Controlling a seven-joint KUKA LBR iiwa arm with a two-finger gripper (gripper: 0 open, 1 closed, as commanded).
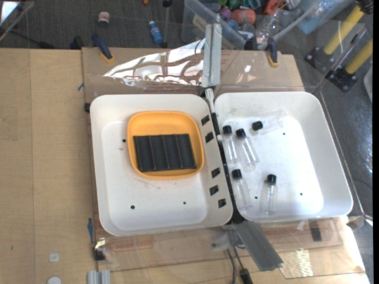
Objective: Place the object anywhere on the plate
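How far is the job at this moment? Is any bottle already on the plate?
Nothing looks done yet. The orange plate in the left bin carries a black ribbed block and no bottle. The small clear bottles with black caps all lie in the right bin. One bottle must still be picked up and set on the plate.

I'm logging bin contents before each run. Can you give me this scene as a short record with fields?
left bin: holds an orange plate
on the plate: a black ribbed block, lying flat
right bin: clear vials with black caps
vial count: five, at
vial spread: three toward the far left of the bin, two nearer the front
behind the bins: a clear tub of mixed items
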